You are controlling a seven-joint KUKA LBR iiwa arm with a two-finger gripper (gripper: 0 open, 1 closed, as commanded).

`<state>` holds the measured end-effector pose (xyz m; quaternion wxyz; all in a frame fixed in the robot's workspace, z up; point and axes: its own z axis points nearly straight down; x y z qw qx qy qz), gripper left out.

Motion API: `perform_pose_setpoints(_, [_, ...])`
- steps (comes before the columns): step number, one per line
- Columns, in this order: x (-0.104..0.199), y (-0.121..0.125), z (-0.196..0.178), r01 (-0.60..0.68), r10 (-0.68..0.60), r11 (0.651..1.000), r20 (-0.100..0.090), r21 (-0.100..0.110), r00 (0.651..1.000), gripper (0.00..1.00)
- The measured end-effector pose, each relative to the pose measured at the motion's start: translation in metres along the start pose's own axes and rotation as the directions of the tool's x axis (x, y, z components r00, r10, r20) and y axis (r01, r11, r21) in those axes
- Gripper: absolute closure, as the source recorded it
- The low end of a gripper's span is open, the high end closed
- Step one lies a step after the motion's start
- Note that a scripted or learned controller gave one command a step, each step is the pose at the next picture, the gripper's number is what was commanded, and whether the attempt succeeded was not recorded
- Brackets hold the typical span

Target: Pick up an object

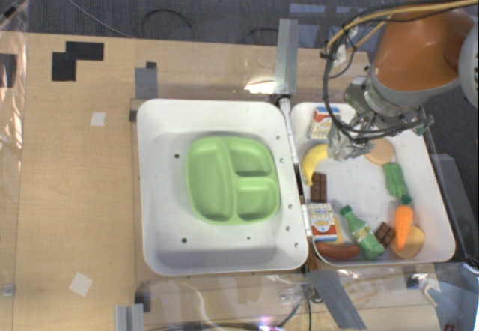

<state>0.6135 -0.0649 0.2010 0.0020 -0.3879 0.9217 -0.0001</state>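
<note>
Camera view: banana (313,161) beside gripper (349,145)

The arm (419,41) carries a broad, rounded orange band above a grey metal wrist; black and yellow cables loop along its left side; the hand (350,144) below is a small cluster of grey metal parts

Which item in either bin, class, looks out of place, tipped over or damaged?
Nothing stands out. The green divided plate lies flat in the left bin; the toy foods lie loosely scattered in the right bin, none spilled over its rim or visibly damaged.
</note>
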Motion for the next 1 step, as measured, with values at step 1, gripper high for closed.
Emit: perform_pose_setpoints(1, [0.0235,-0.0632,-0.0633,0.210,-0.210,0.978,0.004,0.010,0.978,1.00])
